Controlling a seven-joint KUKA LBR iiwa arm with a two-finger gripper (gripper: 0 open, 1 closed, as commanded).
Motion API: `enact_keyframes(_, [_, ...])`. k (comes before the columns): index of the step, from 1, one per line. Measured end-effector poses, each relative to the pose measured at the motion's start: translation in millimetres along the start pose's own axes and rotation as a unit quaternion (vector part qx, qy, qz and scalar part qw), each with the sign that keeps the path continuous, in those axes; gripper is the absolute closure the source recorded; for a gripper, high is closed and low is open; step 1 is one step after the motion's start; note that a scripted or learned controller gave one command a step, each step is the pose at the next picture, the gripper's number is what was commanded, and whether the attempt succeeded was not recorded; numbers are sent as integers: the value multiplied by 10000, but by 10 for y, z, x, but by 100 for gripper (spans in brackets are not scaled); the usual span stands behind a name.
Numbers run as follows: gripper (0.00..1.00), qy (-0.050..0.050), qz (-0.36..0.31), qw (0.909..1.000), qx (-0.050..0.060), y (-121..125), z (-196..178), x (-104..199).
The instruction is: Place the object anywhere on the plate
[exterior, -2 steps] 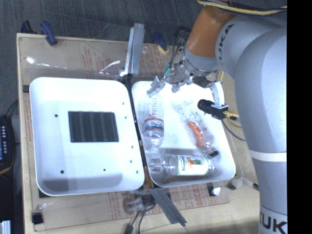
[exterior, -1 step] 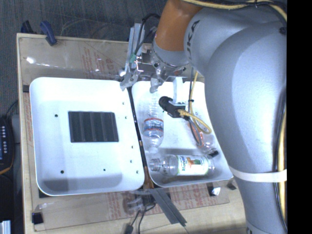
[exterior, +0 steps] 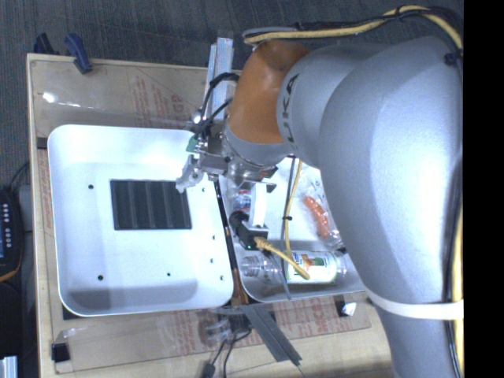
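My arm [exterior: 378,132] comes in from the right and covers most of the right bin [exterior: 268,294]. Its orange band [exterior: 260,93] sits above the rear part of the line where the two bins meet. Below the band, my gripper [exterior: 197,170] hangs over the right rim of the left bin [exterior: 79,282], just beside the upper right corner of the dark ribbed plate [exterior: 150,204]. The wrist and its fittings crowd the spot, so I cannot tell whether the gripper is released or clenched, and I see nothing that I could call held.

The dark ribbed plate lies flat in the middle of the left bin, with bare white floor around it on all sides.

The loose things all lie in the right bin, well apart from the plate. A clear packet [exterior: 319,215] with orange pieces inside rests close against my arm. Nearer the front, a bottle [exterior: 315,268] with a green and white label lies on its side. Just left of it is a clear, glassy item [exterior: 256,268] that I cannot make out well. I cannot say which of these is the one meant for the plate.

A yellow cable [exterior: 287,203] runs down from my wrist over the right bin. On the bench [exterior: 118,93], at the far left corner, sits a blue clamp [exterior: 77,52].
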State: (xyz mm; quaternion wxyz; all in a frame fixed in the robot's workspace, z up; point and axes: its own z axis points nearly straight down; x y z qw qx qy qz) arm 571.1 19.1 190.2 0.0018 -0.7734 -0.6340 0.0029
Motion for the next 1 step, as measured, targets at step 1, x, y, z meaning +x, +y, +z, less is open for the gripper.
enact_keyframes(1, [0,-3,-156,9999,1,-380,2,478])
